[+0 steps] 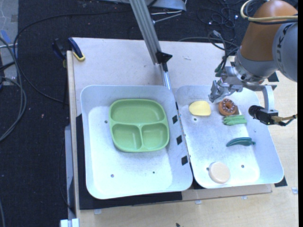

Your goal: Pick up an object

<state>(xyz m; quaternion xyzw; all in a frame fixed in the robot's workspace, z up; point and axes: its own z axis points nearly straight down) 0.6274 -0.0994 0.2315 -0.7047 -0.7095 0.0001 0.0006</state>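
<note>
The hand (218, 91) hangs over the far edge of the right bin (265, 169), just beside a brown doughnut (228, 107) and a yellow piece (200, 109); nothing sits between its fingers, and whether they are spread or pressed together I cannot tell. Nearer the middle lie a light green pod (235, 120) and a dark green one (240, 142). A pale round disc (219, 172) rests by the near edge. The left bin (94, 174) carries a green divided plate (139, 125).
</note>
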